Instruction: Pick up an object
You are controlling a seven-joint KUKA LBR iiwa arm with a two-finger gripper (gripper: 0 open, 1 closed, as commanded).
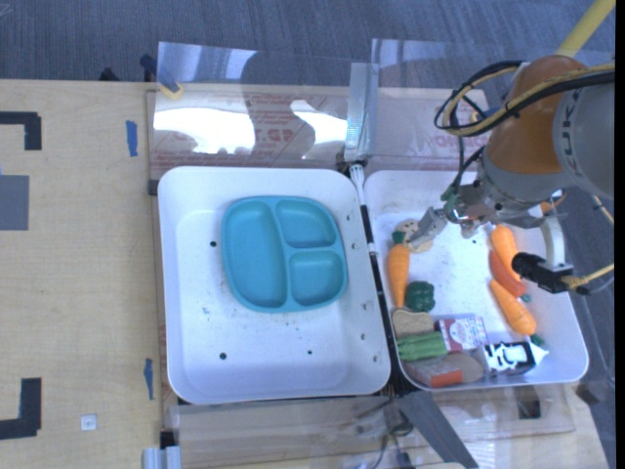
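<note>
My gripper hangs low over the upper middle of the right bin, reaching in from the grey and orange arm at the right. It sits beside a small green and yellow toy and just above an orange carrot, which lies along the bin's left wall. A dark green toy vegetable rests below the carrot. I see nothing clearly held in the gripper.
Two more orange carrots lie at the right of that bin. Along its front edge are a red and white packet, a green stick and a black and white item. The left bin holds a teal divided plate.
</note>
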